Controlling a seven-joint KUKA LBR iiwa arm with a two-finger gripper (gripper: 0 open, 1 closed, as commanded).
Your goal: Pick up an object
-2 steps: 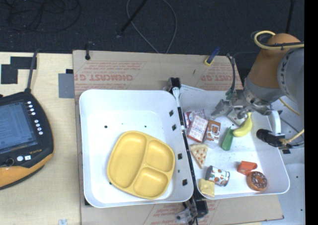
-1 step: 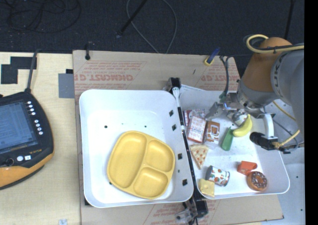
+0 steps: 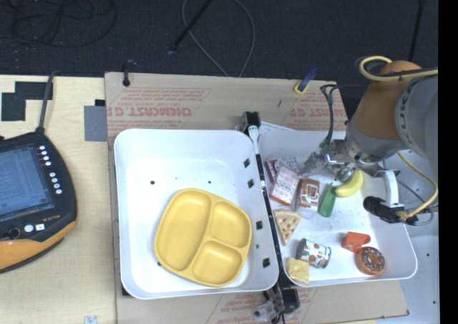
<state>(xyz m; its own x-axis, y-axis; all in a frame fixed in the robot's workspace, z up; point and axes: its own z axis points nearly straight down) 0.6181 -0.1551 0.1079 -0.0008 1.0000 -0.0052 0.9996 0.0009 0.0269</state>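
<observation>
From my seat I see the arm [image 3: 397, 111] reaching in from the right over the far edge of the right bin [image 3: 408, 262]. The gripper [image 3: 338, 164] hangs low at that bin's upper part, just above the banana [image 3: 350, 184] and the green bottle [image 3: 327, 201]. I cannot tell its state: the metal parts blur together at this slant, and nothing shows plainly between them. Whether it touches the banana I cannot say; it sits very near its upper end.

The rest of the right bin's load lies in front of it: two snack packets [image 3: 285, 181], a pizza slice [image 3: 287, 225], a small can [image 3: 313, 252], a cheese wedge [image 3: 298, 270], a red piece [image 3: 355, 241] and a doughnut [image 3: 371, 261]. In the left bin [image 3: 143, 165] rests a yellow divided plate [image 3: 202, 237].
</observation>
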